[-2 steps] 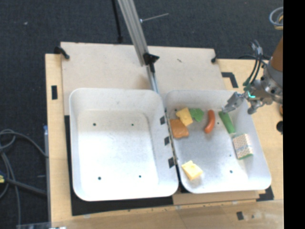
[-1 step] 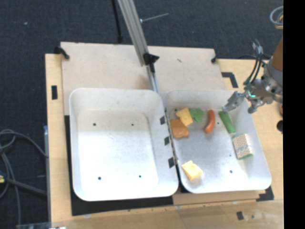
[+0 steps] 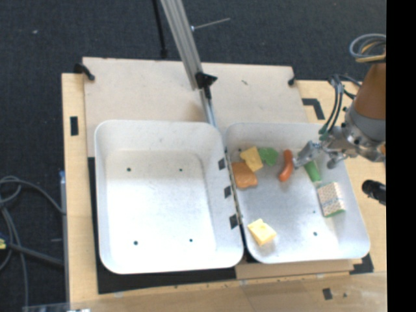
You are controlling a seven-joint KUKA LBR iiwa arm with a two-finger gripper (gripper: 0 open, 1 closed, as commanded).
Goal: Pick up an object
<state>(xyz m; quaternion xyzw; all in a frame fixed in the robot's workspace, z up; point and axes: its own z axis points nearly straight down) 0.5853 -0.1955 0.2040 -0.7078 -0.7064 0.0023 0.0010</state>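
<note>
Hovering over the right bin (image 3: 351,242) just beside the green stick (image 3: 313,171), the pincer (image 3: 311,156) appears lined up for a grab, grip state unclear, while the orange piece (image 3: 286,164) lies just left of that stick, near the bin's middle.

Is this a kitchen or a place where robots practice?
Probably a robot lab, not a kitchen. A robot arm with a claw reaches over two white bins on a bench, with small toy-like objects in the right one and loose cables on the floor.
</note>
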